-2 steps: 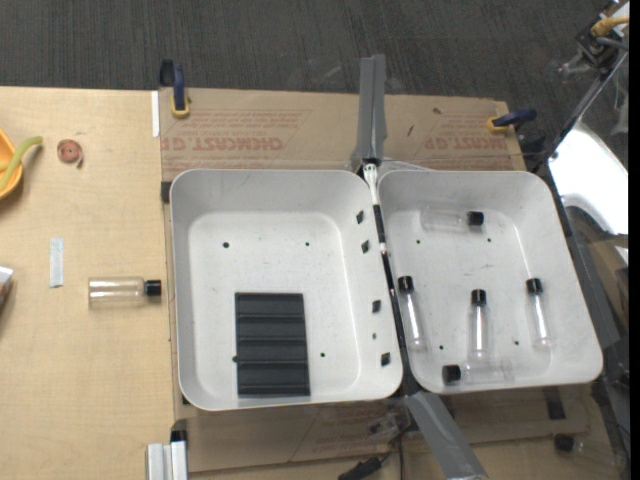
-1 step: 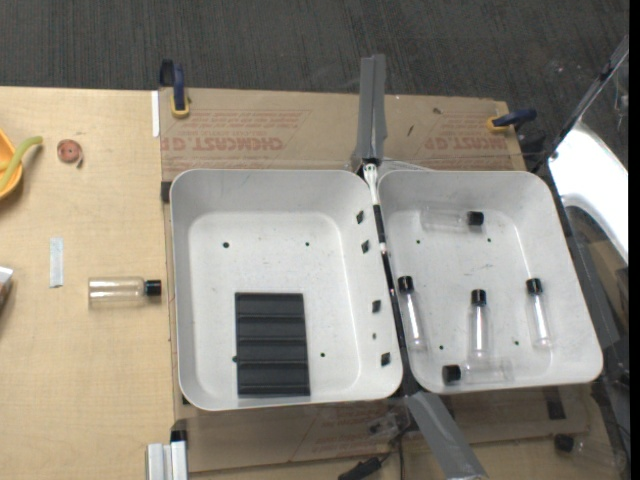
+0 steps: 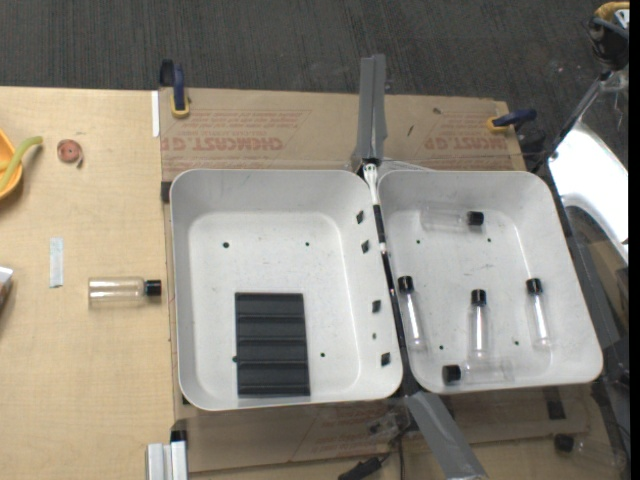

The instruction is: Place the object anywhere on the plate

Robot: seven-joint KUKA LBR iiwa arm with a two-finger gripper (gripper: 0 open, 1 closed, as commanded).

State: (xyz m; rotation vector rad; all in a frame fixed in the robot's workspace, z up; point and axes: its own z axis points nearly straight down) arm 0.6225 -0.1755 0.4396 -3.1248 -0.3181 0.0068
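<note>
A black ribbed plate (image 3: 270, 345) lies flat in the left bin (image 3: 200, 218), near its front edge. Several clear tubes with black caps lie in the right bin (image 3: 560, 228). One tube (image 3: 450, 220) rests crosswise near the back. Three stand in a row across the middle: a left tube (image 3: 410, 316), a middle tube (image 3: 478, 326) and a right tube (image 3: 538, 318). Another tube (image 3: 482, 372) lies crosswise against the front wall.
A clear vial with a black cap (image 3: 120, 288) lies on the wooden bench left of the bins. Further left are a yellow object (image 3: 10, 163), a small red disc (image 3: 68, 150) and a pale strip (image 3: 56, 263). Clamps (image 3: 175, 88) hold the cardboard behind the bins.
</note>
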